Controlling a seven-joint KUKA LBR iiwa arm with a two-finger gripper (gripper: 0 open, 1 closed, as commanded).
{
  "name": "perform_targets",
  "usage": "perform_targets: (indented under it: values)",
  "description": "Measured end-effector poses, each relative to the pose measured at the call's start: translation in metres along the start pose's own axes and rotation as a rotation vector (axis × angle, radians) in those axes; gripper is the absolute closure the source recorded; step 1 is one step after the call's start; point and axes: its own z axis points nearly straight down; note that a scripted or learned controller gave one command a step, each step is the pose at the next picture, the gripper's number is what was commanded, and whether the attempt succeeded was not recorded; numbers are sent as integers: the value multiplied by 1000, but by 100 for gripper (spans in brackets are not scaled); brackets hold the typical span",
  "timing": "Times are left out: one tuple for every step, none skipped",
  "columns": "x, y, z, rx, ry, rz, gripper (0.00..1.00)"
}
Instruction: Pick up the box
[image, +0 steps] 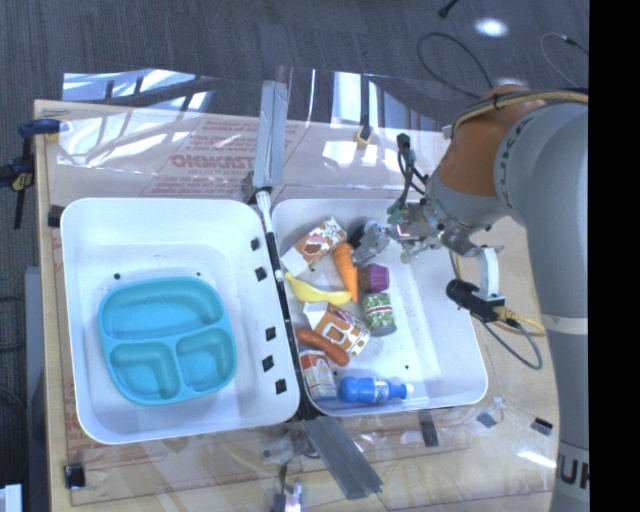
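Observation:
In the right bin (455, 345) lie two small orange-and-white boxes: one box (320, 241) at the far left corner and a second box (340, 331) near the middle. My gripper (367, 245) hangs low over the bin's far part, just right of the far box and above the top end of a carrot (345, 270). Nothing shows between its tips. The grey arm with its orange band (480, 160) reaches in from the right.
Around the boxes lie a banana (318, 291), a purple cup (374, 277), a green can (380, 313), a sausage (322, 346), a small can (318, 376) and a blue bottle (372, 390). The left bin (80, 240) holds a blue compartment tray (165, 338). Cables (505, 320) trail right of the bin.

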Motion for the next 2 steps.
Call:
perform_targets:
  values:
    - [8, 49, -29, -4, 0, 53, 0]
    - [25, 48, 27, 0, 1, 142, 0]
